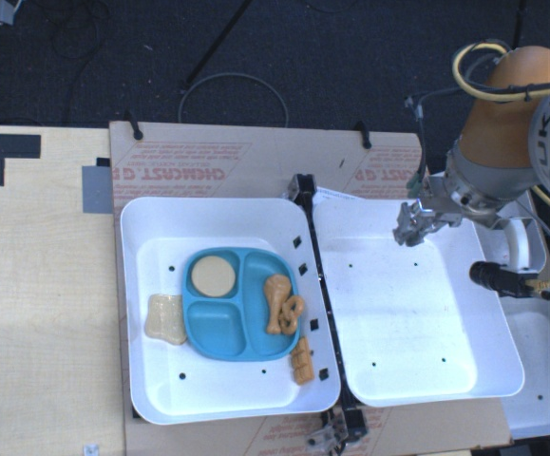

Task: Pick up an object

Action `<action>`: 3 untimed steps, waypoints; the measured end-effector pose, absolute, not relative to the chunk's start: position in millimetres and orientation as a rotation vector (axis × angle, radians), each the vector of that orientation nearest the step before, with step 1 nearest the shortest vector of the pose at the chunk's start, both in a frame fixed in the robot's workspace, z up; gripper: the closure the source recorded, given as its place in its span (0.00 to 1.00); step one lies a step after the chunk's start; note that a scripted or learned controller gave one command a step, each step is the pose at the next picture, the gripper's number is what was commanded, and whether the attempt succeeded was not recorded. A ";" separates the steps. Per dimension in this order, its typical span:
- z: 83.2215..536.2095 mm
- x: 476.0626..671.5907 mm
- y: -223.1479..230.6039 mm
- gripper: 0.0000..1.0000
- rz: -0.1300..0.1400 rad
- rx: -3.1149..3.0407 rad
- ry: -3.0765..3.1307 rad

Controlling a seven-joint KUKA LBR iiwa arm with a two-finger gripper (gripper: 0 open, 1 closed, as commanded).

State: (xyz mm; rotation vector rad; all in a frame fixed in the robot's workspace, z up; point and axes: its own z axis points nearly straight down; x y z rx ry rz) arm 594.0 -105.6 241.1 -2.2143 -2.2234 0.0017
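End effector point(413, 226) hangs over the right bin's point(426, 388) far rim; you cannot tell its finger state. Bare floor lies just below it. Well left, the blue tray point(219, 335) holds pretzel point(284, 304) and round cracker point(213, 275).

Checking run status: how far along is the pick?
Nothing looks picked yet. The pincer sits over the back edge of the right bin, away from every object. In the left bin, the blue divided tray carries a round tan disc and a pretzel-like piece; a pale slice and small tan chunk lie beside it. Left: reach across, grasp, lift.
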 end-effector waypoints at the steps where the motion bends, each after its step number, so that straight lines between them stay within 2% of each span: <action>1: 245.3 605.4 -49.0 1.00 -0.001 -2.214 -2.225; 3: 249.3 611.6 67.2 1.00 0.001 -2.216 -2.224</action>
